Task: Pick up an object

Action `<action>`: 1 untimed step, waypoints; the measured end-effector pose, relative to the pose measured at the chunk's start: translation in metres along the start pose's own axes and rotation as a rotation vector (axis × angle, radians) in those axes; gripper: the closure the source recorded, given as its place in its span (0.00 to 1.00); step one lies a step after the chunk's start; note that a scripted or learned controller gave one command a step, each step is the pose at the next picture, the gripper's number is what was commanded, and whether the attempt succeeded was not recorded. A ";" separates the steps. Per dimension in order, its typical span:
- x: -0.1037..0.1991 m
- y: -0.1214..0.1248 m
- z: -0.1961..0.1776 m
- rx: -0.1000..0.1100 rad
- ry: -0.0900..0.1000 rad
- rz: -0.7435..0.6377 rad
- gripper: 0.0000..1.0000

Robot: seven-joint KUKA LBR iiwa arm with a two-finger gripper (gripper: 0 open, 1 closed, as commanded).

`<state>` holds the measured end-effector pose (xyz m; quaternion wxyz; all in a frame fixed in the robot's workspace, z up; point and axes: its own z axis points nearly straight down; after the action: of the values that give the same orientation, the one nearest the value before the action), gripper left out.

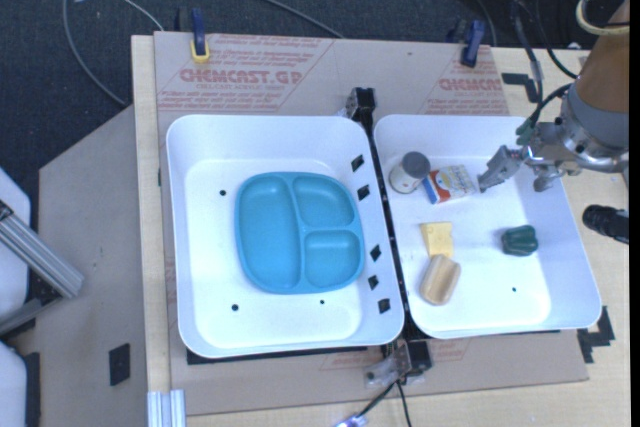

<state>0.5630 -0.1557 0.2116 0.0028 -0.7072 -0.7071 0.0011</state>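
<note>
Two white bins sat side by side on the surface (120, 215). The left bin (190, 215) held a blue divided plate (300, 232); the right bin (560, 295) held the loose items that suited the task. Toward its far left corner lay a small can (409, 171) on its side, with a little red-and-white packet (450, 182) just beside it. Nearer lay a yellow block (437, 238), touching or almost touching a tan, rounded piece (440, 280) that looked like a toy bread roll. To the right of these, well apart from them, sat a dark green lump (519, 240).

The green lump was probably the easiest candidate: small, likely light, and clear on all sides, so it could be pinched across its narrow width. The can looked stiff but smooth and might roll. The yellow block and tan piece lay too close together for a clean approach.

The arm came in from the right, and the gripper (497, 170) hung over the far part of the right bin, tilted toward the packet. One grey finger (495, 171) pointed down and left. Whether the fingers stood wide or narrow could not be told, and nothing showed between them.
</note>
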 end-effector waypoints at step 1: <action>0.000 -0.003 0.043 0.000 0.000 0.000 0.00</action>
<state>0.5601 -0.1556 0.1690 0.0030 -0.7071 -0.7071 0.0012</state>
